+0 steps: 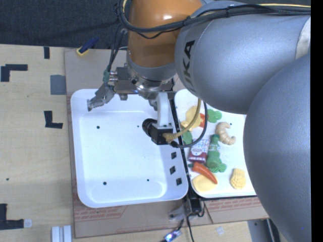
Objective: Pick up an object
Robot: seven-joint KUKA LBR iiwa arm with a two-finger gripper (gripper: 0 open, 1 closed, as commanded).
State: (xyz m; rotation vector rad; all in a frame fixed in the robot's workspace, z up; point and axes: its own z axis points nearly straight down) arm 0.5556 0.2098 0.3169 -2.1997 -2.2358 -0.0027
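- The things to pick lie in the right bin (241,187), at the centre right of the frame: a heap of toy food.
- In that heap are a green bottle (214,155), an orange carrot (204,172), a yellow corn cob (237,178), a tan croissant (225,133), a red and white packet (199,149) and a green leafy piece (215,116).
- A yellow piece (192,116) sits at the bin's upper left, partly hidden behind cables.
- The hand (98,100) hangs over the upper left corner of the left bin (121,158), well apart from the toys.
- Its fingers are too small and blurred to judge, so I cannot tell whether they are spread or closed; nothing shows between them.
- The grey arm (242,59) with its orange band (159,11) fills the top and right of the frame.
- Both bins rest on a cardboard sheet (121,216) on the tabletop (30,150).
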